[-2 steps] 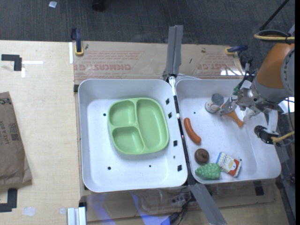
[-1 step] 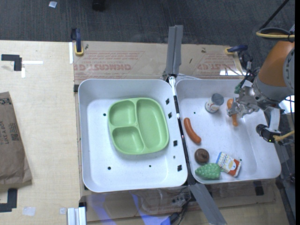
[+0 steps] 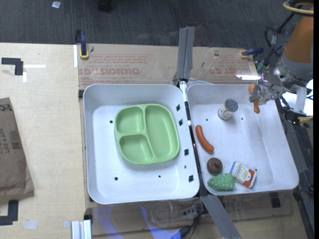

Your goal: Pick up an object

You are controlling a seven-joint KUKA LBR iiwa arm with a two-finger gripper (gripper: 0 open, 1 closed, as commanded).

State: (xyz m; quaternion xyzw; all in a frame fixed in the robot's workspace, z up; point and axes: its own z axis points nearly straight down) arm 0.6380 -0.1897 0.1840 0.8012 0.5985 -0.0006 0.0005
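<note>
My gripper (image 3: 257,96) hangs over the far right corner of the right bin (image 3: 279,148), reaching in from the right. A small orange stick-shaped object (image 3: 256,105) sits between its fingers, lifted above the bin floor. Lying in the right bin are a small tin can (image 3: 228,109), an orange-red sausage (image 3: 204,138), a brown chocolate donut (image 3: 215,165), a green bumpy toy (image 3: 221,182) and a white snack packet (image 3: 242,174). All of these lie left of and nearer than the gripper.
The left bin (image 3: 99,148) holds a green divided plate (image 3: 147,133). A grey divider bar (image 3: 185,59) stands behind the seam between the bins. Cables and the arm's body (image 3: 299,49) crowd the right edge. A brown paper bag (image 3: 12,148) lies at the far left.
</note>
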